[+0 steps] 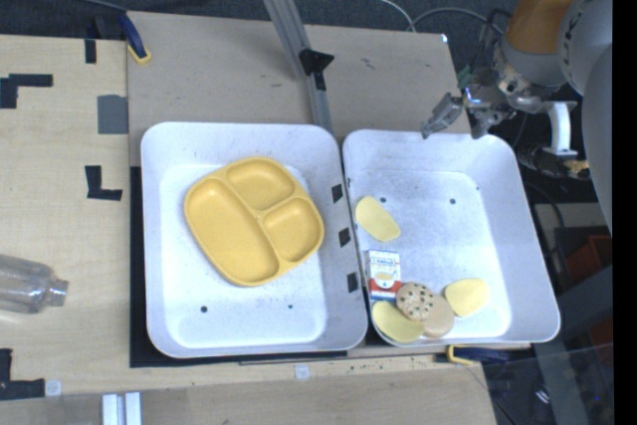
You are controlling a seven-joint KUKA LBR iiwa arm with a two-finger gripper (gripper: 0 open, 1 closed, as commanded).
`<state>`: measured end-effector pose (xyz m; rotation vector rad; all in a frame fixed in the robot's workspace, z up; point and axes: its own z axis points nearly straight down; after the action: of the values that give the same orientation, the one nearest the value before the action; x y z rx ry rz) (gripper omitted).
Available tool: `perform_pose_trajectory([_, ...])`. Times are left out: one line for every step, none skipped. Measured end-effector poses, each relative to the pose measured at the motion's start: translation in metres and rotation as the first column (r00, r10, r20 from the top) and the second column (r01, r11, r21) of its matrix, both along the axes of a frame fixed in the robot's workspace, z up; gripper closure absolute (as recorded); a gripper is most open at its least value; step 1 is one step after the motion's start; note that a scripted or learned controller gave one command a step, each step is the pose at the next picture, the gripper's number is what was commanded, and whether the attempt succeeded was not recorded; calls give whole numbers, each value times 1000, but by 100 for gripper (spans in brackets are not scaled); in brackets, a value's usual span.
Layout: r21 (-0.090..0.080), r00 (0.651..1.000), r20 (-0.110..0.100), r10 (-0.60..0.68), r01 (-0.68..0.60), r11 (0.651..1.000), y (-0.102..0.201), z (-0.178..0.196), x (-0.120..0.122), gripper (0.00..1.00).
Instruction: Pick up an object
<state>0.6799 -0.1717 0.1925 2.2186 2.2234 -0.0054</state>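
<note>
Worktop (pixel 219 80) bearing 2 shallow white bins side by side; arm with orange band entering from the right of the camera view; tool (pixel 453 117) poised above the far rim of the right bin (pixel 498 214), at its back edge, its 2 fingers spread apart and nothing between them; status: unloaded. Candidate items, all in the right bin and all well apart from the tool, toward the near side: 1 yellow oval piece (pixel 377 218) nearest the tool, lying alone by the bin's left wall; 1 small white and red packet (pixel 384 275) just beyond it; 1 speckled cookie (pixel 413 297) touching a tan disc (pixel 437 318); 1 yellow piece (pixel 396 323) partly under the cookie; 1 yellow piece (pixel 466 295) beside the cluster. Left bin (pixel 169 154), farther still from the tool: 1 yellow 3-compartment plate (pixel 253 219). Step in hand, by judgement: approach, before any descent; no object yet selected by contact. Next move calls for travel forward over the right bin, alignment above 1 item, then a straight descent with fingers straddling it; the lone oval piece looks the easiest mark, being clear of neighbours; the flat clustered pieces appear harder, lying low and overlapped.
</note>
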Motion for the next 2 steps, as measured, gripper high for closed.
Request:
perform_pose_trajectory([-1, 1000, 0, 2, -2, 1000, 1, 10, 0, 100])
perform_pose_trajectory([5, 1000, -3, 4, -4, 1000, 111, -2, -84, 100])
